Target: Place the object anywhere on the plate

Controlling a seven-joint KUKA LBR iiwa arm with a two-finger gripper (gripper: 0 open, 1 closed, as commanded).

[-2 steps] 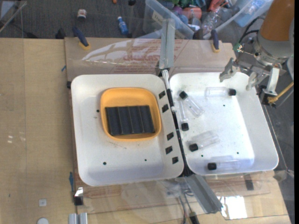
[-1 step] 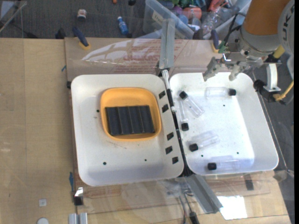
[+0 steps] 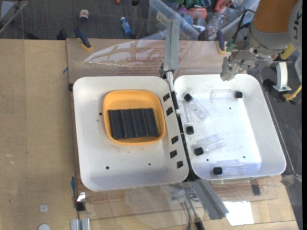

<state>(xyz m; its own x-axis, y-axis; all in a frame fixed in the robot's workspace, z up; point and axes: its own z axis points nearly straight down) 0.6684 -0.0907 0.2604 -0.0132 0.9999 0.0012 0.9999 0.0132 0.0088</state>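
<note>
Orange plate [image 3: 135, 98] centred in left bin [image 3: 86, 143], margins all round.

a plate [image 3: 111, 99] bearing a ridged block [image 3: 133, 123] is set in the left bin [image 3: 86, 166]; capped tubes [image 3: 207, 144] are scattered in the right bin [image 3: 268, 147].

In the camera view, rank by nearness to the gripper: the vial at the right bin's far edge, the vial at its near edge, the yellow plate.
From the gripper:
1. Far-edge vial, just below it.
2. Near-edge vial, bin's front.
3. Yellow plate, left bin.
</note>
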